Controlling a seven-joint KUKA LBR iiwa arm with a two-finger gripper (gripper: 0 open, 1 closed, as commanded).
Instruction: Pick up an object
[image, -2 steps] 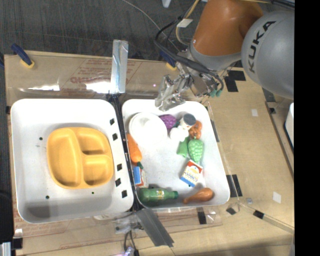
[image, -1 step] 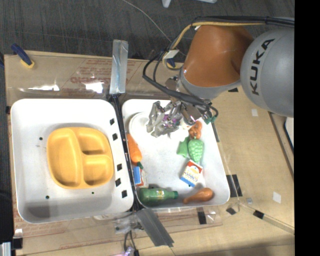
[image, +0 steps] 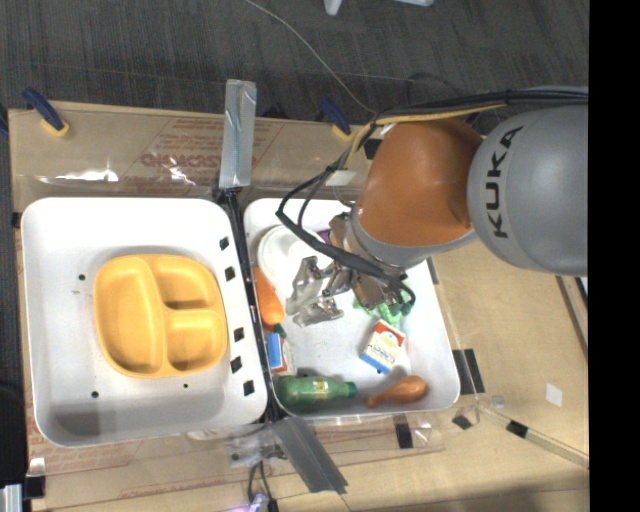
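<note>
Yellow plastic, a divided tray lies alone in the left bin. Over the right bin the gripper hangs low, its metal fingers slightly parted with nothing visibly between them. Beside it lie an orange carrot, a small carton, a green bottle and a brown drumstick along the near wall.
</note>
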